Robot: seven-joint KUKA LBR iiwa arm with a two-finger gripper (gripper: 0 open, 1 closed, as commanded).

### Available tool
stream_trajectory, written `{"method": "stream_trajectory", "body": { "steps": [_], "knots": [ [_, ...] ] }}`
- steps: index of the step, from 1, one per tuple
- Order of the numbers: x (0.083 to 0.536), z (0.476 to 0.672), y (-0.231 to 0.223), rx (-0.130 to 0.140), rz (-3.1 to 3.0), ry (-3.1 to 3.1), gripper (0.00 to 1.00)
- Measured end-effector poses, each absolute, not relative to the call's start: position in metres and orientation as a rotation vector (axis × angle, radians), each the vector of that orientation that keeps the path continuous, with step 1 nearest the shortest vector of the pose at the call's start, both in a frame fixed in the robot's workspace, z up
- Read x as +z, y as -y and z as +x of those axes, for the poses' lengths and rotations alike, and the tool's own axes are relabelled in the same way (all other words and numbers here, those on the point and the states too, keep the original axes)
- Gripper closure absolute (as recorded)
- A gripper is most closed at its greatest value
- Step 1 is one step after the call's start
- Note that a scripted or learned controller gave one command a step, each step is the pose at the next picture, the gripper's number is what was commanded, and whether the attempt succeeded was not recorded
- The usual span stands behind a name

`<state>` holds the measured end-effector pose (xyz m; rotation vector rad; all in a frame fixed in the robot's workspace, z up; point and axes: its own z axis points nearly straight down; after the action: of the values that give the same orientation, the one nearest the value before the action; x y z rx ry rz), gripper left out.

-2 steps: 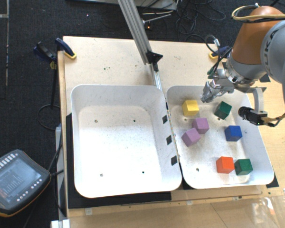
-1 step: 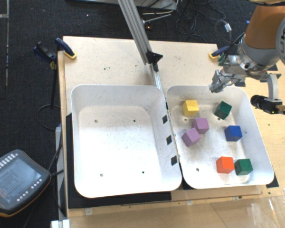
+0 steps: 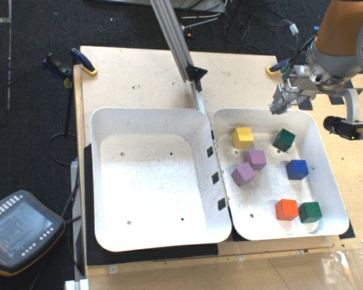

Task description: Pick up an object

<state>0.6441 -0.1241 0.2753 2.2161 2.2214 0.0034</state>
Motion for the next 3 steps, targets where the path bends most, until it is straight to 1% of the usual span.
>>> {"method": "stream_trajectory", "body": {
  "steps": [1,2,3],
  "knots": [
    [0.261,0.634,0.075,-0.001,2.216,-2.231,1.00],
    [0.249,0.631,0.011,0.001,2.214,-2.233,1.00],
    [0.243,0.626,-0.034,0.000,2.215,-2.231,1.00]
  ]
}}
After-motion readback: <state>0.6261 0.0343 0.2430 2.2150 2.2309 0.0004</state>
